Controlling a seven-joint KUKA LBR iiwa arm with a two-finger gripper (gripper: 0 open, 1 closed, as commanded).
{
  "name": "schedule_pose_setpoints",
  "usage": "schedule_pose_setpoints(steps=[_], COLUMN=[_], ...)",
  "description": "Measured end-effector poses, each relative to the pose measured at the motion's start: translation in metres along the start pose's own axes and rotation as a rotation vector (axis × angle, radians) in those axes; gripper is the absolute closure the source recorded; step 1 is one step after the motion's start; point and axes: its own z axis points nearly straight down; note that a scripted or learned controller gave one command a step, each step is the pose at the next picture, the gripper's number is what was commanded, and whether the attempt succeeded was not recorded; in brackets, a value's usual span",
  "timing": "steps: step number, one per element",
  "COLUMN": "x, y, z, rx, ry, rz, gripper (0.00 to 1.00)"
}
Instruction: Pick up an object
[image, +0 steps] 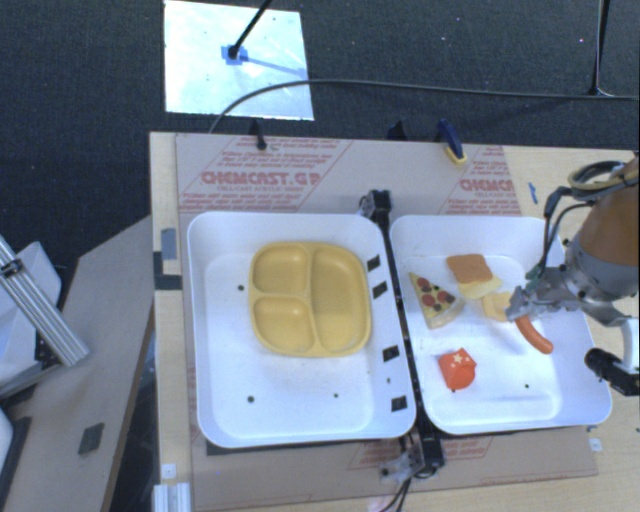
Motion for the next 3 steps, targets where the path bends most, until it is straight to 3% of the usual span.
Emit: schedule_pose_setpoints(steps=[2,3], x=[0.004,0.051], y=[0.004,-0.008], z=[-0.105,-0.096], rx=[-0.002,0.004], ry=[0.000,0.003], rz=[-0.002,-0.005], gripper=[1.00,1.00])
